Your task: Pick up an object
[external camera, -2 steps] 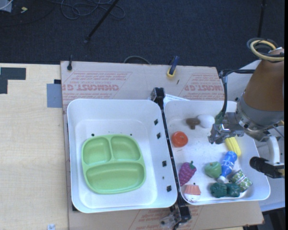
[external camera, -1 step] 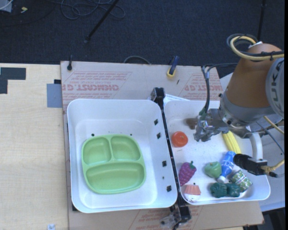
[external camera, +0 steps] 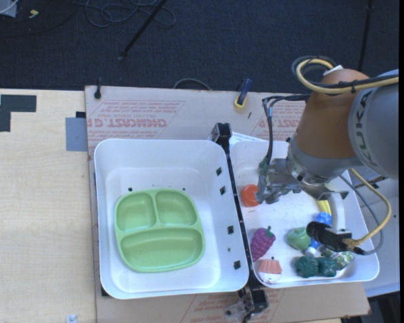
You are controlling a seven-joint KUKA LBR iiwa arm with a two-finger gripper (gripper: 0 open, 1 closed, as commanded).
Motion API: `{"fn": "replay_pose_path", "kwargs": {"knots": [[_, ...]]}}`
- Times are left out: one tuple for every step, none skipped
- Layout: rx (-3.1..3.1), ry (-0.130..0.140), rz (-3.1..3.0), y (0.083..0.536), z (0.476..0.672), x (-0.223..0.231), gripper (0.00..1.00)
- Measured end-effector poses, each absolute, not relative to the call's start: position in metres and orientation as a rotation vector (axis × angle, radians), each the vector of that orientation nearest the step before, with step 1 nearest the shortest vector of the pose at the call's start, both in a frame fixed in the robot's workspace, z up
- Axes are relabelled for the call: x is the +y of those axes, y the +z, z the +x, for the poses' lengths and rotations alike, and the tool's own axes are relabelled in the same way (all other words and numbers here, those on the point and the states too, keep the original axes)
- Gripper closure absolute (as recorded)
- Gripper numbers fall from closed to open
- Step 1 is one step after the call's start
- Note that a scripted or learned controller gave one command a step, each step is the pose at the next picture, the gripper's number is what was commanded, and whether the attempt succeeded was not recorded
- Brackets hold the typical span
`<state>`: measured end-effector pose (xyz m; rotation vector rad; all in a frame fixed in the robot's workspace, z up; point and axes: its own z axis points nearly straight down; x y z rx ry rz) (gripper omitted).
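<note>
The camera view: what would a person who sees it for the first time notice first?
Probably the big grey and orange robot arm reaching in from the right over the right white bin. Next, the light green divided plastic plate lying alone in the left white bin. Then the small toys near the right bin's front, such as a purple toy grape bunch.

Both white bins point(external camera: 161, 155) look like smooth, slightly glossy plastic — so does the green divided plate point(external camera: 159, 231). Beneath them lies matt brown cardboard point(external camera: 148, 116) with red print, on a pale wood-grain tabletop point(external camera: 34, 200). The arm point(external camera: 343, 123) shows a satiny orange band and grey shell.
</note>
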<state>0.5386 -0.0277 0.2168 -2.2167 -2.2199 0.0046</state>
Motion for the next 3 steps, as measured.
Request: {"fn": "replay_pose_path", "kwargs": {"knots": [[-2.221, 0.002, -2.22, 0.235, 0.548, -0.031, 1.0], [-2.214, 0.005, -2.223, 0.237, 0.538, -0.032, 1.0], [-2.216, 0.007, -2.22, 0.217, 0.538, -0.028, 1.0]]}}
